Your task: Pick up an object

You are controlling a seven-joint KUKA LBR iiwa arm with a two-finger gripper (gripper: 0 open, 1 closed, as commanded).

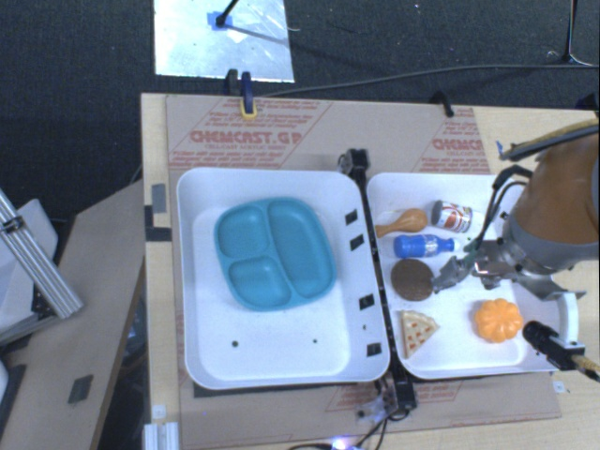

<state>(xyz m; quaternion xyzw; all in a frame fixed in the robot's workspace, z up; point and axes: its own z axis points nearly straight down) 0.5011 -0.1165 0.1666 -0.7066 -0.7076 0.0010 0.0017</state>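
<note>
Two shallow white bins sit side by side on your tabletop (159,279), which is covered by a brown sheet printed with red lettering; the left bin (202,345) carries a blue divided plate (275,253) with three compartments, lying flat near its middle; the right bin (450,359) carries the small things you can choose from. Near that bin's far edge you have a tan pear-shaped piece (403,221) lying on its side, and just to its right a small can (453,217) with a red and white label, also on its side; below them lies a blue bottle (422,246), its white cap pointing right; just below the bottle rests a round brown disc (411,279); nearer the front edge you see a pizza slice (418,329), and to its right an orange pumpkin (497,319), well apart from the slice. Your arm (562,204) comes in from the right with its orange band over the right bin; the pincer (454,272) hangs just right of the brown disc and just below the blue bottle, its grey tip close beside the disc's edge; whether it touches the disc, and whether it is spread or pressed together, you cannot tell from this angle; nothing is seen pinched in it.
</note>
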